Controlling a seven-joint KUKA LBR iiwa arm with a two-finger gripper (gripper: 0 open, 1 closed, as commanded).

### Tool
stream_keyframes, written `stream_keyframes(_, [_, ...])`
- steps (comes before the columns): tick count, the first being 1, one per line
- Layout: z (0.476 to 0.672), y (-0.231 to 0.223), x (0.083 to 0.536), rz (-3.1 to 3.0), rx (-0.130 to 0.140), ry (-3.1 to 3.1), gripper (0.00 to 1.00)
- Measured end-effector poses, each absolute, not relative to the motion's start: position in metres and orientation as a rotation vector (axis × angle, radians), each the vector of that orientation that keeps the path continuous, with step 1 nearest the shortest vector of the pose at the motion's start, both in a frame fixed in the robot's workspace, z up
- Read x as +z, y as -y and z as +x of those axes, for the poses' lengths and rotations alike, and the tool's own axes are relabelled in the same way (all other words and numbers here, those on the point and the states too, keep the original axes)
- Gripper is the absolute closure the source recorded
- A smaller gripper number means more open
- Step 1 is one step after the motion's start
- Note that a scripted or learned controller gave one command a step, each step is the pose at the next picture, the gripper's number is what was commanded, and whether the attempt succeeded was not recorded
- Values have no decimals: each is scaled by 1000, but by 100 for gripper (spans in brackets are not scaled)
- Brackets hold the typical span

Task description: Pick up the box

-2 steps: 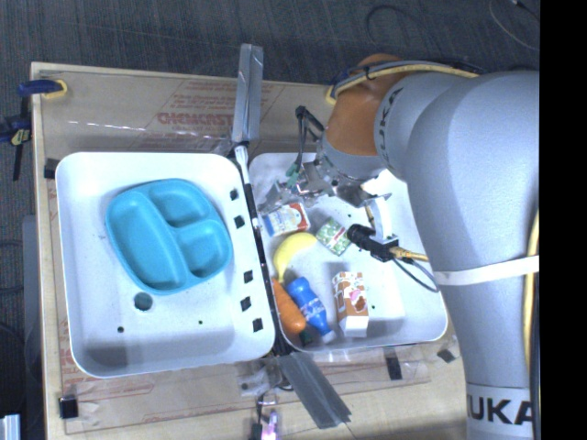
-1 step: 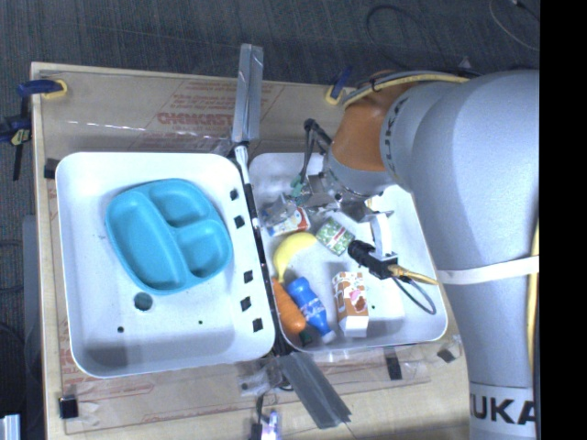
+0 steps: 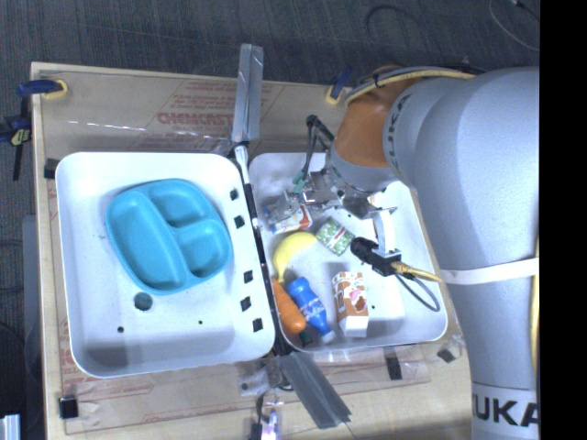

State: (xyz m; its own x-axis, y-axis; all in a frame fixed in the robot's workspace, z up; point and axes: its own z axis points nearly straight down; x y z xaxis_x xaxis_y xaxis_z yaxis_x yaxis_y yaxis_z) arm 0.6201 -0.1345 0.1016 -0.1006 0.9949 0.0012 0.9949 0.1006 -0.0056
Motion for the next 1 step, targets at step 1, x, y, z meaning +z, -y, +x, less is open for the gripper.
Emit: stream_keyframes(1, [615,66,193,-2098,2,2340,100])
